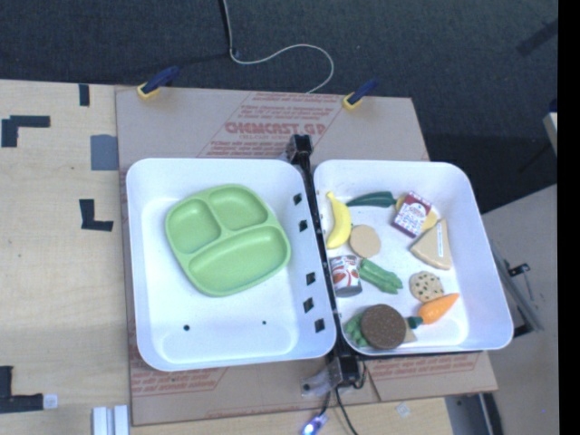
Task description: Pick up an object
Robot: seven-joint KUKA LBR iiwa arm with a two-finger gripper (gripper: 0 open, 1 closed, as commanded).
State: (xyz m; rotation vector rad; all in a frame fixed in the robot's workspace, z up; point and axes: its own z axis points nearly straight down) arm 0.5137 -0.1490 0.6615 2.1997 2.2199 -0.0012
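The right bin holds several toy foods. A yellow banana lies near its left wall, with a dark green pepper just behind it. A red and white carton and a tan sandwich wedge sit toward the right. A round tan cracker, a small can and a green pod fill the middle. Toward the front are a cookie, a carrot and a brown burger patty on green leaves.
The left bin holds a green divided plate. Both bins rest on a cardboard sheet held by blue and yellow clamps. A thin cable loops over the dark floor behind.
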